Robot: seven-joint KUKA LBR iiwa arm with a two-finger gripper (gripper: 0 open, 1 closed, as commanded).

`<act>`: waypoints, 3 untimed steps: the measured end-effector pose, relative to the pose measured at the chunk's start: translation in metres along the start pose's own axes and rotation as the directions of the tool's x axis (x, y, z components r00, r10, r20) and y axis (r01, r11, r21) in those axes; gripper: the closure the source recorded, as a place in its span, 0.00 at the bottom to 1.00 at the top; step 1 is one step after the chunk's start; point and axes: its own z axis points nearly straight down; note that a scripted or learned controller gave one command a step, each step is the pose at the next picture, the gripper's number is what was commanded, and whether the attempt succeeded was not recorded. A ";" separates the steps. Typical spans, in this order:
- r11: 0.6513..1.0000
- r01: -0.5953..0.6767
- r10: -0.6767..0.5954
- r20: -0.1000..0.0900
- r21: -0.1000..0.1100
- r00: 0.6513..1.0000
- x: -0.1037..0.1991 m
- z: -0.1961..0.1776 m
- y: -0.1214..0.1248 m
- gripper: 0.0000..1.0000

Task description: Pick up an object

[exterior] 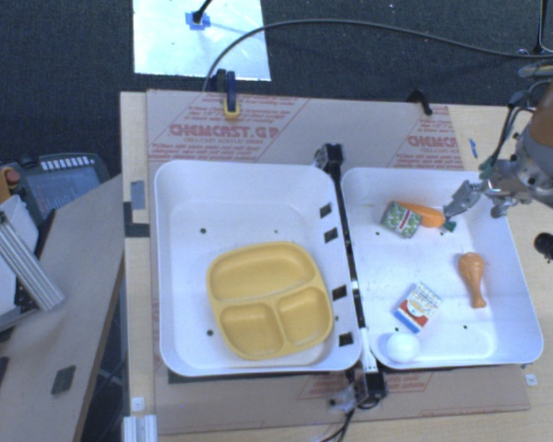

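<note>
In the right bin (516, 339) lie a green and white can (401, 219) with an orange carrot (426, 214) against its right side, a brown drumstick (473, 277), a small blue and red carton (417, 306) and a white egg (403, 346). My gripper (476, 206) hovers over the bin's upper right part, just right of the carrot. Its fingers stand open with nothing between them; the left fingertip (453, 208) is close to the carrot's end.
The left bin (180, 247) holds a yellow divided plate (269, 297). A black divider with clips (343, 247) runs between the bins. A cable (369, 28) arcs over the bench's far side. A grey side table (55, 274) stands at the left.
</note>
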 end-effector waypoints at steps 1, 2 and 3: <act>1.000 0.003 -0.003 0.003 -0.012 1.000 0.000 -0.007 0.003 0.00; 1.000 0.002 -0.002 0.002 -0.009 1.000 0.000 0.055 0.003 0.00; 1.000 0.002 -0.002 0.003 -0.010 1.000 0.000 0.100 0.004 0.00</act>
